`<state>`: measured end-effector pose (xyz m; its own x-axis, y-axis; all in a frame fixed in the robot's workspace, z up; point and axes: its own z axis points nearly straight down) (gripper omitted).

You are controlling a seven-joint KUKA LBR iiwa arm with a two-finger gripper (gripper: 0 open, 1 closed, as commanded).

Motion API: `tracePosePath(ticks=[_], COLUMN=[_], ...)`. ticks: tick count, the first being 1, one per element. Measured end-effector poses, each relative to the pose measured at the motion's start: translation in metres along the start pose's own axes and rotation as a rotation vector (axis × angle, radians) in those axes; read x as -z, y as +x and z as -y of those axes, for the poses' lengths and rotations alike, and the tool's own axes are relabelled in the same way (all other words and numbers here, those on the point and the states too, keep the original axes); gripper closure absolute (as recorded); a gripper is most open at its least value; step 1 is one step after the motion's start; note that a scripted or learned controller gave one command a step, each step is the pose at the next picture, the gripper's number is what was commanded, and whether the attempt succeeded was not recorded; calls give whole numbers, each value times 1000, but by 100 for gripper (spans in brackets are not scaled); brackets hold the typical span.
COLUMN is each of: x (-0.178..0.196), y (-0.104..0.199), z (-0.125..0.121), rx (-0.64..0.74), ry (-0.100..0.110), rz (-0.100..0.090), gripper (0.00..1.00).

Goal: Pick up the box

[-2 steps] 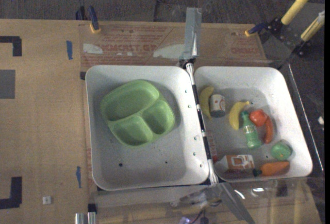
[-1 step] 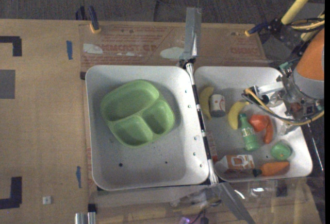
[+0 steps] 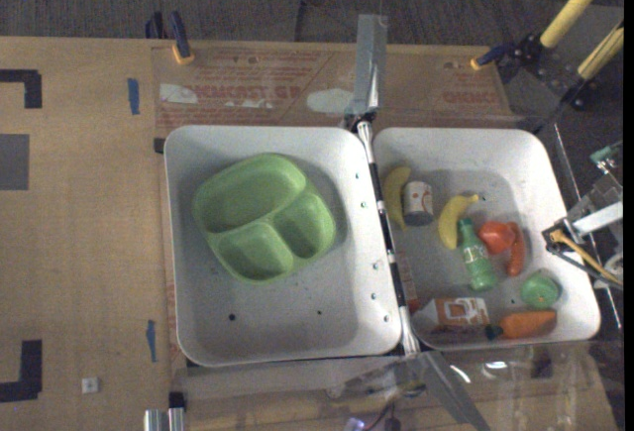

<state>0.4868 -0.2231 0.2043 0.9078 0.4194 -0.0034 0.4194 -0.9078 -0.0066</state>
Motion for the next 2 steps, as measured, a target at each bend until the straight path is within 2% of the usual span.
tracePosePath(ticks=[1,2], x=[174,182], y=[-6,-5], z=[3,2], rx=[-47,-47], ry=[-5,-4], rz=[1,3], gripper=[0,100])
